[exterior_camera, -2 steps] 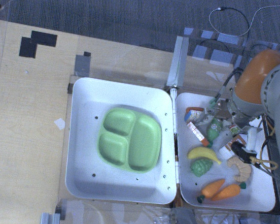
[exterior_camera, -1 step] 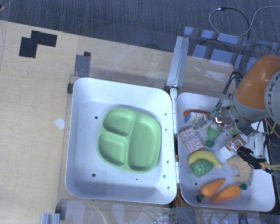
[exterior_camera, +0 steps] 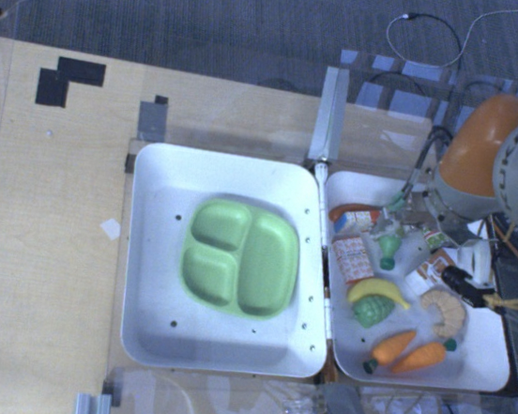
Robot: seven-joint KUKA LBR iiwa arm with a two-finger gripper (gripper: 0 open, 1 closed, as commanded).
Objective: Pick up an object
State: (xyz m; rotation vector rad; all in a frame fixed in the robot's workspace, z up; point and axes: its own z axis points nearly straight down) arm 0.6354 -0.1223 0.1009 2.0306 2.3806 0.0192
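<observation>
Over the far part of the right bin [exterior_camera: 479, 365], the grey arm reaches in from the right and its hand [exterior_camera: 407, 214] hangs low above the clutter; whether the hand is spread or pressed together cannot be told, and nothing can be seen pinched in it. Just beneath and beside it stands a small green bottle [exterior_camera: 388, 250], with a red-and-white packet [exterior_camera: 352, 258] to its left near the bin's inner wall. Toward the near side lies a yellow banana [exterior_camera: 378, 291], touching a bumpy green toy fruit [exterior_camera: 372, 311] just below it. Closer to the near edge two carrots lie side by side, the left carrot [exterior_camera: 393, 347] and the right carrot [exterior_camera: 423, 356], both slanted. A pale round of bread [exterior_camera: 445, 314] sits to the right of the banana. All these things rest on the bin floor. The left bin [exterior_camera: 141, 326] holds a green divided plate [exterior_camera: 241, 256] lying flat in its middle. Both bins sit side by side on the pale wooden desk [exterior_camera: 49, 221].
</observation>
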